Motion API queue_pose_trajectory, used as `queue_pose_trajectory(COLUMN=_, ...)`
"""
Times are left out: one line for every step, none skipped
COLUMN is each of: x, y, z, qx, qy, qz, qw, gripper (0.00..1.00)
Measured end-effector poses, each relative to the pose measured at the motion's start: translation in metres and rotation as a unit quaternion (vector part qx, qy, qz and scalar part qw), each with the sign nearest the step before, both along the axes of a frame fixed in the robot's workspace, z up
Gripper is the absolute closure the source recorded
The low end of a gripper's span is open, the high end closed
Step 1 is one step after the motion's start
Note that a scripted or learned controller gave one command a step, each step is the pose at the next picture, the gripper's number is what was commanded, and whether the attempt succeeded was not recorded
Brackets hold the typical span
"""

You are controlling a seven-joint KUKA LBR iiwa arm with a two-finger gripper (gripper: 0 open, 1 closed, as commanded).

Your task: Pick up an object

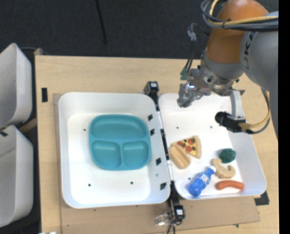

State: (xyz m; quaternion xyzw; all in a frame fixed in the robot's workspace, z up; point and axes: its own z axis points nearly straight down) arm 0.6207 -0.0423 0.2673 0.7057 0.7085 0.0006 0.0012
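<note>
Not started: gripper [185, 100] at far end of right bin [247, 145], jaw state unclear, pizza slice [190, 145] and other toys untouched.

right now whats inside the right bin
The right bin holds a pizza slice, hot dog bun, blue bottle, green piece, beige piece and sausage. The gripper covers its far corner.

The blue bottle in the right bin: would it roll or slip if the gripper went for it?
Probably. The blue bottle lies on its side, so its rounded body may roll when nudged. It looks like smooth plastic, so it could slip. The hot dog bun and sausage lie close by and might get bumped.
</note>
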Motion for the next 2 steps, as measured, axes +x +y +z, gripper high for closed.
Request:
queue_pose_trajectory(x=0.019, y=0.052, z=0.001, qx=0.0002, qy=0.0, qz=0.0, qw=1.0, gripper=1.0)
queue_pose_trajectory(x=0.029, y=0.102, z=-0.006, qx=0.0002, qy=0.0, qz=0.001, qw=1.0, gripper=1.0)
